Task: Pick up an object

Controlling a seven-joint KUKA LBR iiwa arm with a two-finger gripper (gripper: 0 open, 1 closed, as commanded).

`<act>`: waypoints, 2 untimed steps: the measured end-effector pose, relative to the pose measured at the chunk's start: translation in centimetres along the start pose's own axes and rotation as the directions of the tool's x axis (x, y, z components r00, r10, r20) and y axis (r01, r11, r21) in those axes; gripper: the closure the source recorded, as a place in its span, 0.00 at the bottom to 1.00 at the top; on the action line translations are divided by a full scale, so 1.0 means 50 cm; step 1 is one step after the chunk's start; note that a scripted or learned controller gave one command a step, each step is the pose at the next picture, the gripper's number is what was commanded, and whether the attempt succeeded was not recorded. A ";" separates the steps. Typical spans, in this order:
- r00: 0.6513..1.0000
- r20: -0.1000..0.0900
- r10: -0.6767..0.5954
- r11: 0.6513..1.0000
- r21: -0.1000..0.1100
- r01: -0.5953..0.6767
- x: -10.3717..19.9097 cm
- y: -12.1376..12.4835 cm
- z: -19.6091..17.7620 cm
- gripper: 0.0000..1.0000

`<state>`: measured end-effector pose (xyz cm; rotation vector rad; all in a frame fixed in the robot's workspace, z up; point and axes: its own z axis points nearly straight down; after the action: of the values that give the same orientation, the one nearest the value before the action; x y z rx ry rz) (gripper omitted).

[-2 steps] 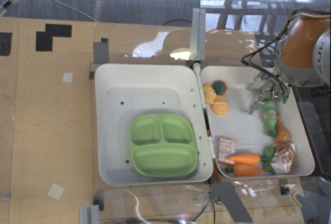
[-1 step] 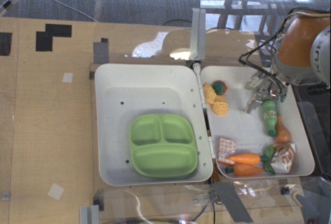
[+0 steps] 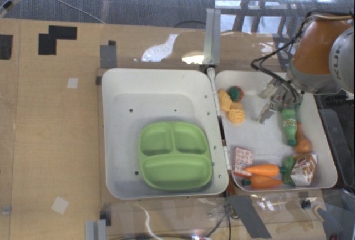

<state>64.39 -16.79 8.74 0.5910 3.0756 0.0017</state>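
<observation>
Currently, the nearest candidate for pickup is the green bottle (image 3: 288, 126), lying on the floor of the right bin (image 3: 328, 173) just beside and slightly below my gripper (image 3: 273, 107). My fingers stand apart with nothing between them, tips over bare bin floor.

Procedure for the step in hand, as I judge it: shift sideways until the bottle body sits between the open fingers, align them across its narrow width instead of its length, descend until the tips straddle it, then close. Gripping mid-body should prevent pivoting on lift.

Alternative targets: two corn cobs (image 3: 231, 107) lie on my opposite side, toward the divider, with a small red-and-green piece (image 3: 236, 92) touching them. Further from my fingers, at the bin's near edge, two carrots (image 3: 262, 174) lie side by side, flanked by a red-patterned packet (image 3: 242, 157) and a brown-and-white carton (image 3: 304, 169). An orange item (image 3: 302, 145) sits against the bottle's lower end; I should avoid catching it.

The left bin (image 3: 122, 89) holds a green divided plate (image 3: 175, 154), well apart from me.

Limitations: the bottle's upper end is partly masked by my fingers and cabling, so its exact orientation is uncertain. Whether my tips touch the floor cannot be determined.
</observation>
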 end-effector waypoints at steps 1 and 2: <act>0.996 0.002 0.089 0.996 0.000 -0.089 0.046 -0.058 -0.002 0.00; 1.000 0.003 0.020 1.000 0.001 -0.020 -0.017 -0.074 -0.003 0.00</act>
<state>63.83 -20.53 8.86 0.6206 3.0669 -0.0007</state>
